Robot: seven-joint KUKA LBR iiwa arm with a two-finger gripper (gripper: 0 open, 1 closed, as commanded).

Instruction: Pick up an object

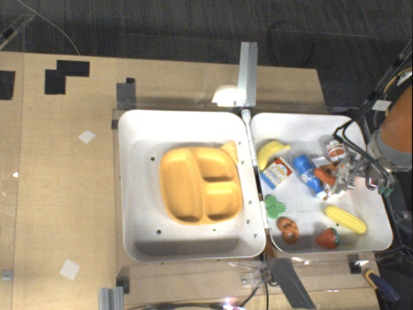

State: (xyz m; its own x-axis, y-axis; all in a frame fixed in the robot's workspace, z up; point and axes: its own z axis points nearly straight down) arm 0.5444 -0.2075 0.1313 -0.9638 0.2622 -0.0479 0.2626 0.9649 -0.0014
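The right bin (361, 124) holds several small items. A yellow banana (271, 151) lies at its left, beside a red-and-white snack pack (276, 172). A blue bottle (309, 174) rests in the middle, with a small red-and-white can (335, 150) and an orange piece (326, 174) just to its right. Along the front lie a green toy (275, 206), a brown piece (288, 228), a strawberry (328, 237) and a corn cob (346, 219). My gripper (349, 178) hangs low over the right side of this bin, next to the orange piece and above the corn cob.
The left bin (139, 179) carries a yellow divided tray (197, 183). A metal post (248, 76) stands behind the wall between the bins. The grey arm (392, 137) with its cables comes in over the right bin's right rim.
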